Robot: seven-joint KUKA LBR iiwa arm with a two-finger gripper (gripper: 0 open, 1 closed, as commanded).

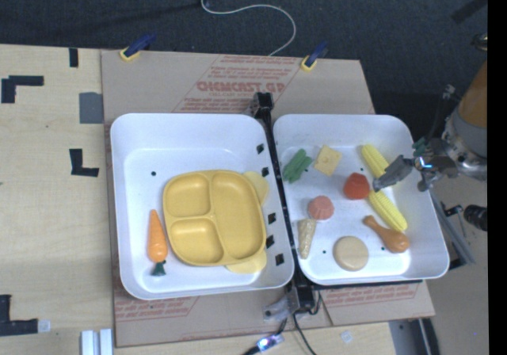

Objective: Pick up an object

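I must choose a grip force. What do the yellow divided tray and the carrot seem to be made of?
The yellow divided tray looks like moulded plastic: one even colour, rounded compartments, a soft sheen. The carrot appears to be a plastic toy: uniform orange, smooth, with a dark green tip. How hard either is cannot be told.

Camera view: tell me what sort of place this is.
Probably a robotics lab's pick-test bench: two shallow white bins on taped cardboard, holding toy food such as a carrot and corn cobs, with the gripper reaching over the right bin.
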